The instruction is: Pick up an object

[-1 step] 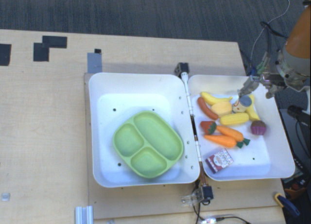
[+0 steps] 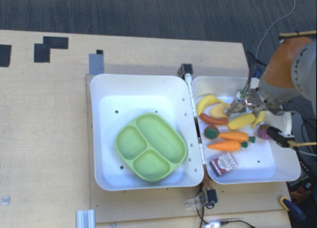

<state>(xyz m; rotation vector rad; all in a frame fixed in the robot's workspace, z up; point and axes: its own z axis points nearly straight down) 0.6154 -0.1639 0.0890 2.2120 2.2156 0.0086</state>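
The right bin (image 2: pixel 280 168) holds toy food. There is a yellow banana (image 2: pixel 206 103), a red sausage (image 2: pixel 213 120), a yellow corn cob (image 2: pixel 242 121), two orange carrots (image 2: pixel 233 136) (image 2: pixel 225 146), a small green vegetable (image 2: pixel 212 132), a purple piece (image 2: pixel 264 132) and a red packet (image 2: pixel 224 164). My gripper (image 2: pixel 242 105) is low over the back of this bin, just above the corn cob and right of the banana. It looks open, with nothing between its fingers.
The left bin (image 2: pixel 97 123) holds a green divided plate (image 2: pixel 151 146). A ridge (image 2: pixel 194 123) separates the two bins. The arm, with its orange band (image 2: pixel 282 68), comes in over the right bin's far right corner. Cables lie along the bench's right side.
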